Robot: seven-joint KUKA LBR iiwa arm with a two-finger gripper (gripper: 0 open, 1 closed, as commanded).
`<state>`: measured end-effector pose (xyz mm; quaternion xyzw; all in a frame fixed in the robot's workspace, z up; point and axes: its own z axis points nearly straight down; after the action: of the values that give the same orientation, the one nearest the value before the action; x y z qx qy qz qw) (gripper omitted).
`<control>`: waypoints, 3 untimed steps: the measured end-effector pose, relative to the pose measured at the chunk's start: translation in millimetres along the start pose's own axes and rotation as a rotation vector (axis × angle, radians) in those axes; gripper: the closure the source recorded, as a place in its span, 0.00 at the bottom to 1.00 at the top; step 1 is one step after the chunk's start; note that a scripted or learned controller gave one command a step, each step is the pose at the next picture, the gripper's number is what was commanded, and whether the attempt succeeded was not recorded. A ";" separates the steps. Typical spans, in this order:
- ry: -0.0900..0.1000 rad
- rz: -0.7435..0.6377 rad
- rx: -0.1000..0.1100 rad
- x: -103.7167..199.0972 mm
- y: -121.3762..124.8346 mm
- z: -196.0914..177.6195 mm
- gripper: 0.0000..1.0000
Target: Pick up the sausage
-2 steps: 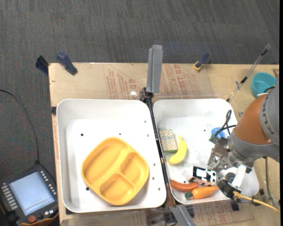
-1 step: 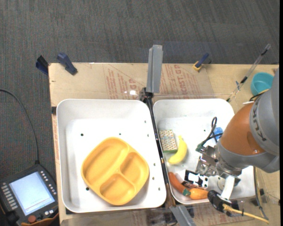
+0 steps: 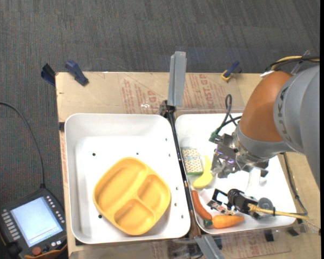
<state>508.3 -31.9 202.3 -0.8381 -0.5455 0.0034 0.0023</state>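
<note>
The sausage (image 3: 200, 204), a reddish-brown stick, lies slanted near the front left corner of the right bin (image 3: 197, 124), close to that bin's left wall. My gripper (image 3: 222, 165) hangs over the middle of the same bin, up and to the right of the sausage and clearly apart from it. It is just right of a yellow banana-like piece (image 3: 203, 178). Nothing shows held in it.
An orange carrot (image 3: 227, 220) lies at the right bin's front edge, right of the sausage. A small pale patterned box (image 3: 191, 160) sits by the left wall. The left bin (image 3: 75, 144) holds a yellow divided plate (image 3: 132, 196).
</note>
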 end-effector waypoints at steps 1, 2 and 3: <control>-0.002 0.112 0.003 26.9 -48.1 19.9 1.00; -0.001 0.243 0.002 -14.1 -29.7 19.5 1.00; -0.001 -0.038 0.002 14.4 22.3 19.3 1.00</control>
<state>534.4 -27.8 182.8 -0.8276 -0.5613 0.0044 0.0027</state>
